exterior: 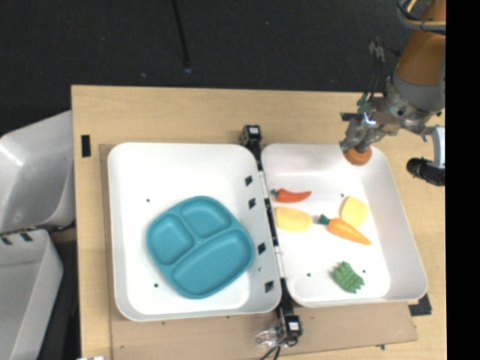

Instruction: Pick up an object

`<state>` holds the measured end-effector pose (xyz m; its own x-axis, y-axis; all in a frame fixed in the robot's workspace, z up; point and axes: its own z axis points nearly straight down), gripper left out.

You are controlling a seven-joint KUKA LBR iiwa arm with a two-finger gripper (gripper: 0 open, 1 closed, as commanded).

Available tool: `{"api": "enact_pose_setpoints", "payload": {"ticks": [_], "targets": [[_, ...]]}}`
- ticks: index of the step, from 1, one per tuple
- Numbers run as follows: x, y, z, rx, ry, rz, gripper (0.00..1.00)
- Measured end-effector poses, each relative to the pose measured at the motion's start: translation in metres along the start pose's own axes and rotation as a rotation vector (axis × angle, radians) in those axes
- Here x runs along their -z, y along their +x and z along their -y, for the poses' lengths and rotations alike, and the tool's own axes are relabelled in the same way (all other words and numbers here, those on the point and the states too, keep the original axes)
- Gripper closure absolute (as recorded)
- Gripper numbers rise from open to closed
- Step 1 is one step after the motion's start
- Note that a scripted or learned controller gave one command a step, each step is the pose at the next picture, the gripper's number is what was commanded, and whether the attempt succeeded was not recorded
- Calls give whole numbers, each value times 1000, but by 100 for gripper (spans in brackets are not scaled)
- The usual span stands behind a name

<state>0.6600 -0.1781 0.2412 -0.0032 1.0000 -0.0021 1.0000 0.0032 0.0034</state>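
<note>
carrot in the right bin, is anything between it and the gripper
Nothing visible blocks it. The gripper is over the right bin's far corner, above a small orange object. The carrot lies nearer, beside a yellow piece, with bare white floor between.

Occlusions and frame limits, overhead bench view.

The arm (420,58) is cut off by the frame at 2 o'clock, so only its wrist end is visible. The gripper (358,142) overlaps a small orange object (358,156) at the far rim of the right bin (405,231); the fingers are too small to resolve, and contact with that object cannot be determined. The white equipment (26,193) at 9 o'clock is truncated by the left edge.
</note>
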Motion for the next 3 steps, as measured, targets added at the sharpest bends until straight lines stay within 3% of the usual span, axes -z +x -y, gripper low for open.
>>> {"api": "enact_pose_setpoints", "payload": {"ticks": [3], "targets": [[-9,142,60,2,5,-3,100]]}}
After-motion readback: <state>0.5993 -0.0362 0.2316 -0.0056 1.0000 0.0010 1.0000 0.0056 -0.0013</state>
